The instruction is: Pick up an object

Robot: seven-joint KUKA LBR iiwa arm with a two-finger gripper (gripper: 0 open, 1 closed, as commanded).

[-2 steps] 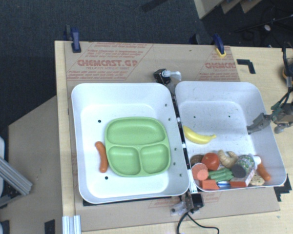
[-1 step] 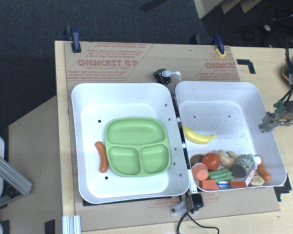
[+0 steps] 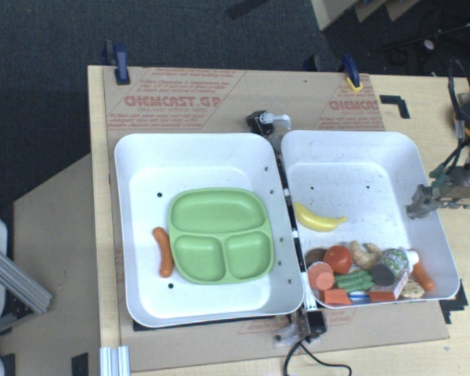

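The right bin [image 3: 352, 167] holds a yellow banana [image 3: 319, 219] near its left wall. Along its front edge lies a heap of toy food: a red tomato [image 3: 338, 258], a pink cup [image 3: 321, 276], a green vegetable [image 3: 356, 280], a dark ball [image 3: 384, 275] and an orange carrot [image 3: 423, 278]. In the left bin [image 3: 141, 163] sits a green divided plate [image 3: 219, 235], with an orange sausage [image 3: 164, 251] just left of it. My gripper [image 3: 424, 202] hangs at the right bin's right rim, well right of the banana and above the heap, with nothing seen in it.
Both bins rest on a cardboard sheet [image 3: 180, 100] held by two blue clamps [image 3: 121, 61] at the back. A small black device [image 3: 265, 121] sits at the back between the bins. A cable [image 3: 309, 351] runs off the front edge.
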